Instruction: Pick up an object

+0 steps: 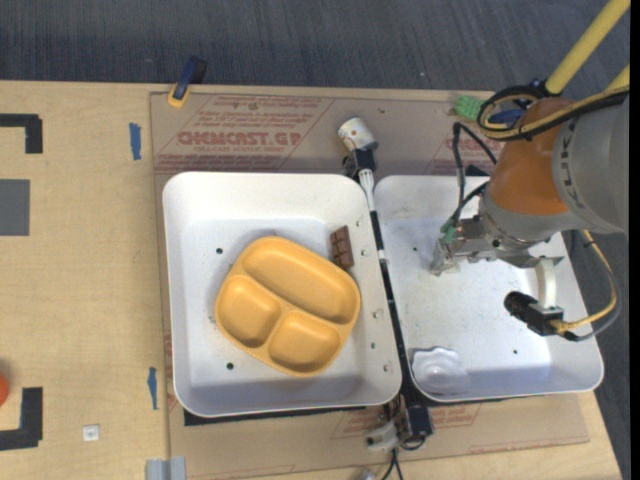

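A yellow divided tray [288,303] lies tilted in the middle of the left bin [190,208]. A small brown block [342,247] rests by that bin's right wall, just past the tray's upper right corner. A clear, whitish plastic piece [438,368] sits in the near left corner of the right bin [570,373]. My gripper [443,258] hangs low over the upper left part of the right bin, apart from the plastic piece and with nothing seen in it.
The grey arm with its orange band [525,178] covers the right bin's upper right part, and a black cable plug [530,311] hangs below it. A white-tipped tool [356,140] lies on the board behind the bins. A ridge [385,288] separates the bins.
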